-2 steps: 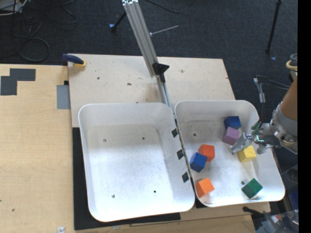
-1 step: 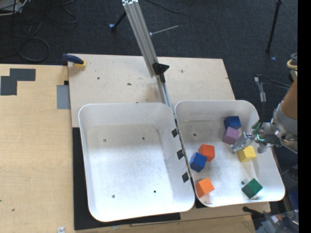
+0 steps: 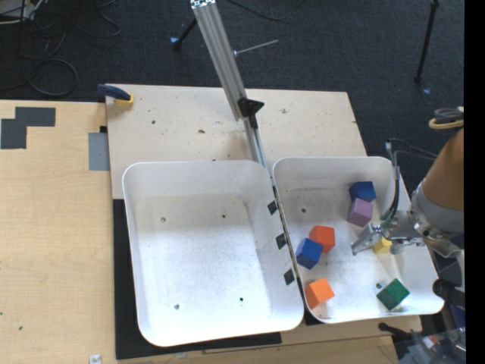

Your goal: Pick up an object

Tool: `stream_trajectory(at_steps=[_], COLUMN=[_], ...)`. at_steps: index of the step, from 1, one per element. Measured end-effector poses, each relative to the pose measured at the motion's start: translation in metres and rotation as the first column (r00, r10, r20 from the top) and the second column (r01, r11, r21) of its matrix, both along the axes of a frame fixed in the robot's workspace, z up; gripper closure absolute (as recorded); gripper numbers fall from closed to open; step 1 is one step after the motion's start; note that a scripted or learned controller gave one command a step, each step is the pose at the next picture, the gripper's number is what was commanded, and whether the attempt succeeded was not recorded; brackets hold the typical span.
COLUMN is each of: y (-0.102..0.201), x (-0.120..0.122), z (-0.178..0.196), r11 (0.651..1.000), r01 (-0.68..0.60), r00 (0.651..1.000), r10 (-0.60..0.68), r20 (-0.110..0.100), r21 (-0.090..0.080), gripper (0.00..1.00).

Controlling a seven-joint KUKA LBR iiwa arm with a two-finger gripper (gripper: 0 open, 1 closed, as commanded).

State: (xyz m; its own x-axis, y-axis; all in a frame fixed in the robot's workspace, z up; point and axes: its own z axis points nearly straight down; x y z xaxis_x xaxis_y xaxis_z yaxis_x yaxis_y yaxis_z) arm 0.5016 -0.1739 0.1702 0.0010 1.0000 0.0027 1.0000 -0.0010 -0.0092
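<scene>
Counting the blocks: right bin, hand low over the yellow piece

Listing by colour, the right bin (image 3: pixel 333 165) holds two blue blocks, two orange blocks, one purple block, one green block and one small yellow piece. The upper blue block (image 3: pixel 363 191) sits near the far right wall, with the purple block (image 3: pixel 361 211) touching it just below. The red-orange block (image 3: pixel 323 237) and the lower blue block (image 3: pixel 308 252) sit touching near the divider. The second orange block (image 3: pixel 320 291) lies by the near left corner; the green block (image 3: pixel 392 294) lies by the near right corner, turned diagonal to the bin walls. The yellow piece (image 3: pixel 383 243) lies toward the right wall, mostly covered, so its long axis cannot be told.

The hand (image 3: pixel 371 241) reaches in from the right, low over the bin floor, with metal fingers pointing left beside the yellow piece. Whether it is spread or clenched, or grasping anything, cannot be told.

The left bin (image 3: pixel 151 180) stands side by side with the right, its white floor speckled with dark marks.

Both bins rest on a pale wooden tabletop (image 3: pixel 53 226), over a black mat. One slanted aluminium rail (image 3: pixel 223 59) rises from the divider. One blue-and-yellow clamp (image 3: pixel 115 94) sits at the board's far left corner. Beyond lies dark carpet (image 3: pixel 318 36) with loose cables.
</scene>
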Motion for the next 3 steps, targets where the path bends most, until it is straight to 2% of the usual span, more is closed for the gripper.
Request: stream_trajectory(at_steps=[1,2,3], y=[-0.004,-0.004,-0.004], x=[0.006,0.007,0.006], z=[-0.058,-0.079,-0.068], r11=[1.0,1.0,1.0], r01=[0.0,0.0,0.006], r00=[1.0,1.0,1.0], r10=[0.0,0.0,-0.006], r20=[0.0,0.007,0.006], r21=[0.001,-0.001,0.001], gripper=[0.0,0.0,1.0])
